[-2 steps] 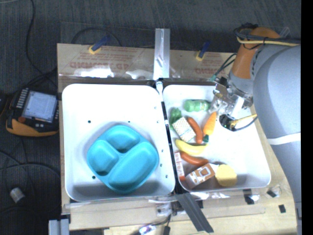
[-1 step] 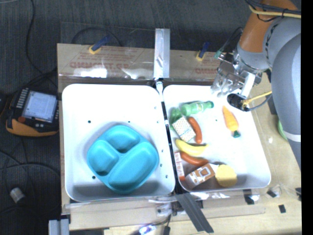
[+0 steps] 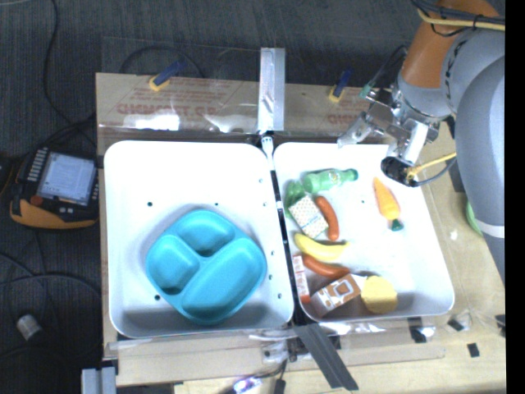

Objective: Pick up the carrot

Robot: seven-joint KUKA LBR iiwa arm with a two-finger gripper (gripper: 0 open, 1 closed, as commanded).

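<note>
- One carrot [image 3: 387, 202] lies in the right bin [image 3: 439, 249], in the 2 o'clock part of it, alone on bare white floor. Its green end points to 5 o'clock.
- At 9 o'clock from the carrot there is a crowd of toy food, well apart from it:
  - one green bottle [image 3: 330, 177]
  - one checked packet [image 3: 305, 212]
  - one banana [image 3: 318, 247]
  - two red sausages: the sausage [image 3: 329, 217] just above the banana, and the second sausage [image 3: 325, 268] just below it
- At 6 o'clock in this bin stand one brown box [image 3: 335, 294] and one yellow block [image 3: 380, 295], touching each other.
- There are two bins. The left bin [image 3: 131, 187] bears one blue plate [image 3: 205, 261] with three compartments.
- Both bins sit side by side on a brown bench [image 3: 197, 97] covered with clear film. At the bench's far edge there are two clips: a clip [image 3: 166, 74] at 11 o'clock and a second clip [image 3: 339, 89] at 1 o'clock.
- Around the bench there is a dark floor [image 3: 49, 72] with cables. One device [image 3: 61, 183] with a small screen lies there at 9 o'clock.
- The one arm [image 3: 435, 56] reaches in from 2 o'clock. Its gripper [image 3: 367, 128] hangs over the far rim of the right bin.
- The carrot lies at 5 o'clock from the gripper, near it but apart, not touched by it.
- I cannot tell whether the gripper is spread or pressed together. Nothing shows as pinched in it.
</note>
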